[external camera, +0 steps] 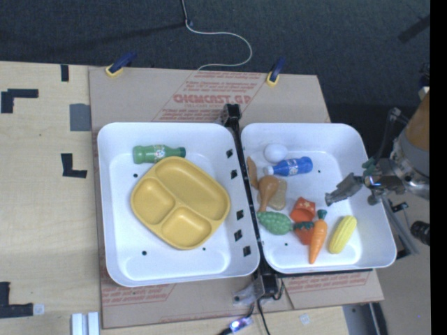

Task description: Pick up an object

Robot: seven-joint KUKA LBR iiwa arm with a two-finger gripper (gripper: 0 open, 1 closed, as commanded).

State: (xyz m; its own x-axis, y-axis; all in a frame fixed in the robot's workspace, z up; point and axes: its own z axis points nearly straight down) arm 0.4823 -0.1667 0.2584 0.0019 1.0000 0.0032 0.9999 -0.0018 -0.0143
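Note:
My gripper [351, 195] hangs over the right side of the right bin [349, 137], open, with nothing between its fingers. Just below it lies a yellow corn cob [342, 234]. To its left sit a red pepper [304, 211] and an orange carrot [317, 239]. Further left are a green vegetable [275, 222], a brown drumstick [267, 189] and a blue bottle [290, 166] with a white ball [275, 151] behind it. In the left bin [112, 187] a green bottle [159, 153] lies beside a yellow divided plate [180, 201].
Both bins stand on a cardboard sheet [209, 93] held by clips on the bench. A white cable [223, 44] runs across the dark floor behind. The arm's body [419, 152] stands past the right bin's right wall.

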